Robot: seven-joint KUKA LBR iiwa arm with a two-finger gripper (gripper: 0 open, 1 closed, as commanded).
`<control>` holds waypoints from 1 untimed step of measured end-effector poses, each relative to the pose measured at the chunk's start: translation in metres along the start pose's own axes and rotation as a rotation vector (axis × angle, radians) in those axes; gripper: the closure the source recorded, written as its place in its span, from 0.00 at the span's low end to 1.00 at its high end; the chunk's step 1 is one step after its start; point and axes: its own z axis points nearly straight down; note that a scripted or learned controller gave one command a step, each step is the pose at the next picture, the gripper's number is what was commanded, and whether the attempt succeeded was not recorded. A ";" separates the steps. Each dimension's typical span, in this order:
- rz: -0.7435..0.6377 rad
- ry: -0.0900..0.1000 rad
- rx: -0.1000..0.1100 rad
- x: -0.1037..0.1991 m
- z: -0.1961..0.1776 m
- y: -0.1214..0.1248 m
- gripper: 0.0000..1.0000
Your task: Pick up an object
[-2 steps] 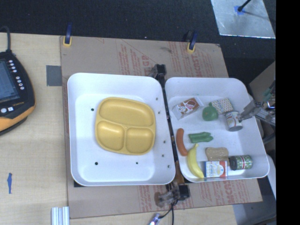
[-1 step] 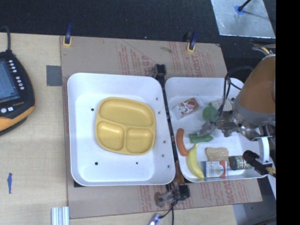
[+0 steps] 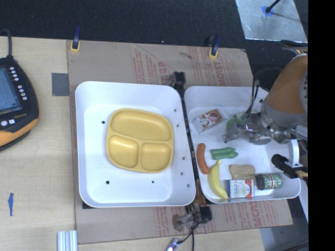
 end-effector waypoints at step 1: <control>-0.006 0.022 0.005 -0.024 -0.013 0.071 0.00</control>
